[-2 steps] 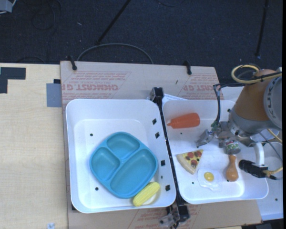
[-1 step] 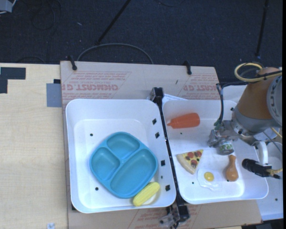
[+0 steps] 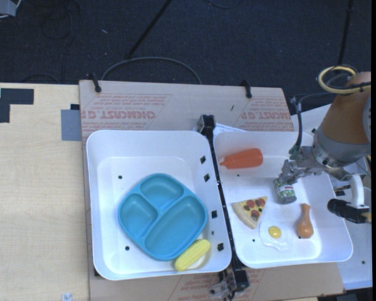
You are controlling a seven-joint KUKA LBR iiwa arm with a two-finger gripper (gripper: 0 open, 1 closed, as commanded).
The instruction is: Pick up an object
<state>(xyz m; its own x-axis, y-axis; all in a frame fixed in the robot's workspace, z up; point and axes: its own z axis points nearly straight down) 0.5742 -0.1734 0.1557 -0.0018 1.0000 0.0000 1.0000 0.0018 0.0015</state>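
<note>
Grey-green can (image 3: pixel 286 192) in the right bin (image 3: pixel 338 251) is your likely target. In the camera view the gripper (image 3: pixel 292 174) sits right above it, touching or nearly so. I'd call this the grasp step: descent looks about done, closure not confirmed. I can't tell how far the fingers are spread or whether the can is between them; too small and cluttered there. Before lifting, you need a firm pinch across the can's body, then a straight pull up, clear of the drumstick (image 3: pixel 305 221) and pizza slice (image 3: pixel 250 209) nearby. The arm comes in from the right, orange band (image 3: pixel 346 115) high, wrist angled down and left over the bin. Orange bottle (image 3: pixel 242 158) and fried egg (image 3: pixel 274 234) lie well apart from it.
</note>
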